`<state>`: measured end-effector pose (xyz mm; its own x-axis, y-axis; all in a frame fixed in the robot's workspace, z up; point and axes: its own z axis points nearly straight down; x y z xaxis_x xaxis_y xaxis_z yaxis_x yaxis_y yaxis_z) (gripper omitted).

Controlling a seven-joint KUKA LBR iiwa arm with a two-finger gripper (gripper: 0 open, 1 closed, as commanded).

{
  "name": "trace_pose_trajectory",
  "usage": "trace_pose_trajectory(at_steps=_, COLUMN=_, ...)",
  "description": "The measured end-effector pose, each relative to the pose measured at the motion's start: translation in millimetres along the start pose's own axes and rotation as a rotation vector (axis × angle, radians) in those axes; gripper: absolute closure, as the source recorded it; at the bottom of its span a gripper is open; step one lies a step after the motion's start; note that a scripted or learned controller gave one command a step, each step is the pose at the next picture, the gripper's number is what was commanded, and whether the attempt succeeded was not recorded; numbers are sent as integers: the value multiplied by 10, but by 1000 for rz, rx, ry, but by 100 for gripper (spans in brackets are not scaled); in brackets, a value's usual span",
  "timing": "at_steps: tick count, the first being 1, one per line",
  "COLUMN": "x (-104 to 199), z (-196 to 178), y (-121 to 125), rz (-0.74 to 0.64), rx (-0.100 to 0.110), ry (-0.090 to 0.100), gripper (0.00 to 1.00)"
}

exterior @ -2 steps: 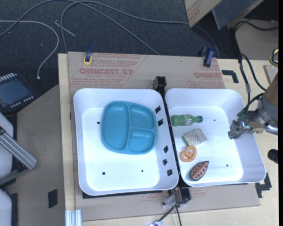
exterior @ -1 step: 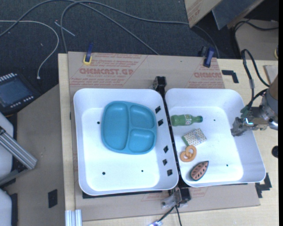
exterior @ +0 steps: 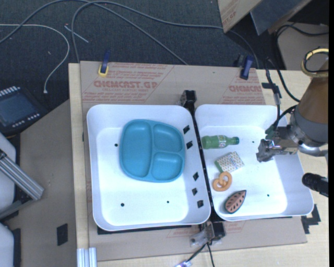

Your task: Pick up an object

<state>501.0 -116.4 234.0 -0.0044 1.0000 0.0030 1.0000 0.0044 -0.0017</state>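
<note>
In the right bin (exterior: 282,180) lie a small green bottle (exterior: 219,141) on its side, a checked packet (exterior: 230,161), an orange pretzel (exterior: 222,182) and a brown oval piece (exterior: 235,201). My gripper (exterior: 265,152) hangs over the right part of that bin, to the right of the bottle and the packet, apart from all of them. Nothing shows between its fingers.
The left bin (exterior: 104,172) holds a blue divided plate (exterior: 152,150). A black divider with clips (exterior: 194,151) runs between the two bins. Cables lie on the dark floor beyond the bench, and a cardboard box (exterior: 235,13) stands at the back.
</note>
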Motion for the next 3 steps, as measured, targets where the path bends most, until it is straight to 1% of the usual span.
trace_pose_trajectory(at_steps=1, x=442, z=35, y=1, rz=-1, rx=1, ry=0, gripper=100)
trace_pose_trajectory(at_steps=2, x=1015, z=144, y=22, rz=-2, rx=2, ry=0, gripper=100)
trace_pose_trajectory(at_steps=3, x=1471, z=86, y=125, rz=-2, rx=-3, ry=-1, gripper=100)
